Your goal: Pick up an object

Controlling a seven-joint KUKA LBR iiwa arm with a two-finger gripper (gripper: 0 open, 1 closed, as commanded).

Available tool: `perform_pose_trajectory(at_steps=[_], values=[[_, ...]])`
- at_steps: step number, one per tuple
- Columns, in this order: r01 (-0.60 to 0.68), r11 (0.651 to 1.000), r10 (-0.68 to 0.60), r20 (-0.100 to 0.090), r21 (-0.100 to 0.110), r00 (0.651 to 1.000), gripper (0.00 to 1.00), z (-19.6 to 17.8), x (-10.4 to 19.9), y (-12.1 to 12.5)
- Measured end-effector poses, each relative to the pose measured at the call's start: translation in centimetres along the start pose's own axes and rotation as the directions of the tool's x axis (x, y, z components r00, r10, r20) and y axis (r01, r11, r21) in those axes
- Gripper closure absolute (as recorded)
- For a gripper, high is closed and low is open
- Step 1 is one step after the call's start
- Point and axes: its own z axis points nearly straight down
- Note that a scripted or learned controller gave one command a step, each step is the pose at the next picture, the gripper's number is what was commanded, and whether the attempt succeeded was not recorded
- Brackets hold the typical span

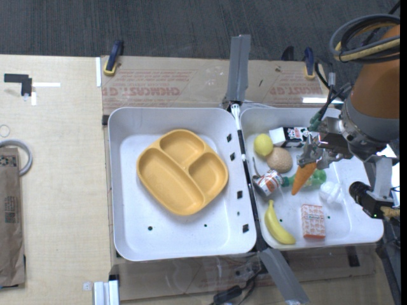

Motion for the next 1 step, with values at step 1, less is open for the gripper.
perform_pose_trajectory(at_steps=[1], values=[[0.125, 0.992, -0.125, 0.000, -0.001, 0.992, 1.00, -6.09, -3.23, 4.66]])
